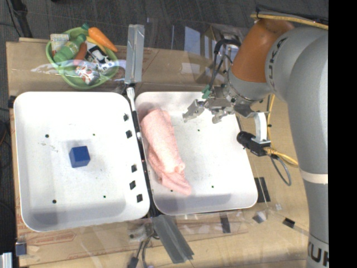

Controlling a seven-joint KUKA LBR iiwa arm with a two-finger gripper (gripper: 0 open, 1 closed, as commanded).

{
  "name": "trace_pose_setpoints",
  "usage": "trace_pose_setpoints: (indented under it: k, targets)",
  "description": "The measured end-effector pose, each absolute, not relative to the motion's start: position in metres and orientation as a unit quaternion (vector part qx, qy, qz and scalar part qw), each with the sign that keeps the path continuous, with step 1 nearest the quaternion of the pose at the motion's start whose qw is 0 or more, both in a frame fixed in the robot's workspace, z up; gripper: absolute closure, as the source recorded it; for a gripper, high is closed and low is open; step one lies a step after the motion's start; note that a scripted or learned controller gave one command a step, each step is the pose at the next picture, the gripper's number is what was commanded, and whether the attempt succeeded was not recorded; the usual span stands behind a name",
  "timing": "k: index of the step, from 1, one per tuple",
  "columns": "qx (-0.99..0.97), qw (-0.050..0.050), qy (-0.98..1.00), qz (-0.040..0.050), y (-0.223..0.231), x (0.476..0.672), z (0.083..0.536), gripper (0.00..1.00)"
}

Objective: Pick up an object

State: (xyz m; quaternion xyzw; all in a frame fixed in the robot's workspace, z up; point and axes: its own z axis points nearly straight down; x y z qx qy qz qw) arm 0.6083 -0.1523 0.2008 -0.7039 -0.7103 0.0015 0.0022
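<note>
Pink folded cloth [163,149] lying along left side of right bin [234,188], jaws [207,111] spread open, empty, above bin's upper middle, blue cube [80,156] in left bin [33,194], green bowl of toys [83,54] upper left on counter [167,60]

bulky grey arm [301,94] with orange band [254,52], yellow cable, and a metal two-finger end effector [207,112].

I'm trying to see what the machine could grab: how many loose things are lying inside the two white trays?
2. A blue cube sits in the left bin, and a pink cloth lies along the left side of the right bin. Something small could be hidden under the cloth.
</note>
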Motion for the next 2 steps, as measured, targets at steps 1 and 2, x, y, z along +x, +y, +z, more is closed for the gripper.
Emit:
trace_pose_setpoints:
  k: [1,2]
  targets:
    - [-0.742,0.0,-0.67,0.0012,-0.168,0.573,0.258,0.0]
    - [-0.686,0.003,-0.727,0.0018,-0.115,0.535,0.111,0.0]
